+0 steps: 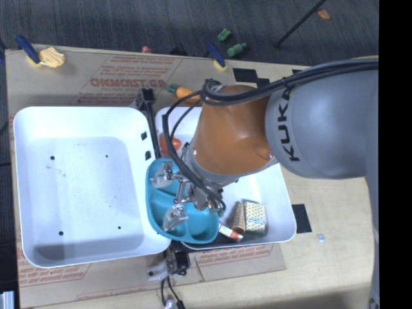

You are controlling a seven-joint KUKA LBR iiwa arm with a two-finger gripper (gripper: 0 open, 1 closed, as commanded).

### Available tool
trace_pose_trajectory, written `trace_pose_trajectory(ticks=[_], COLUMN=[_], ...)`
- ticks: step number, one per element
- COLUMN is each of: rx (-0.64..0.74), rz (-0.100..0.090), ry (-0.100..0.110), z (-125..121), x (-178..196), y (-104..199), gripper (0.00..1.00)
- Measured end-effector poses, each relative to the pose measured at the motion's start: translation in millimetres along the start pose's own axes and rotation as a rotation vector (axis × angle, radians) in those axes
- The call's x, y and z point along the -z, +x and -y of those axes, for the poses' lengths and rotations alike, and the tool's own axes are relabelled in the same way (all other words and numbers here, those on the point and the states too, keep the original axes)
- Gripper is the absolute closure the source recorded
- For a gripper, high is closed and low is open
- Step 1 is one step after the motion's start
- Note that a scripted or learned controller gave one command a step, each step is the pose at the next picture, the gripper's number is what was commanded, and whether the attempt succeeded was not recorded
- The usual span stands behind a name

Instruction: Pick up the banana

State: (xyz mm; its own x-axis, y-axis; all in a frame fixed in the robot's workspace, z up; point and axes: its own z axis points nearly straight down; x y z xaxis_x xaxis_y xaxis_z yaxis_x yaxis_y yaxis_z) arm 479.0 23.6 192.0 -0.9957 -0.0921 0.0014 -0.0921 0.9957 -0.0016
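Cardboard-topped bench (pixel 96 76) w/ two white bins; left bin (pixel 77 179) beside right bin (pixel 277 201). Gripper (pixel 183 201) sits low in right bin over a blue bowl (pixel 193 227); grip state can't tell. Small box (pixel 250 217) just right of it. Banana can't be made out.

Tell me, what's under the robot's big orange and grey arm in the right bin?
Under the arm you can see a blue bowl, a small patterned box and the pincer over the bowl. The arm covers most of the right bin, so whatever else lies there is hidden.
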Motion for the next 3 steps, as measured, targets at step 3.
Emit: trace_pose_trajectory(ticks=[3], rx=[0.111], rz=[0.017], ry=[-0.005], z=[-168.8], x=[-97.4], y=[-34.1], gripper=[0.0])
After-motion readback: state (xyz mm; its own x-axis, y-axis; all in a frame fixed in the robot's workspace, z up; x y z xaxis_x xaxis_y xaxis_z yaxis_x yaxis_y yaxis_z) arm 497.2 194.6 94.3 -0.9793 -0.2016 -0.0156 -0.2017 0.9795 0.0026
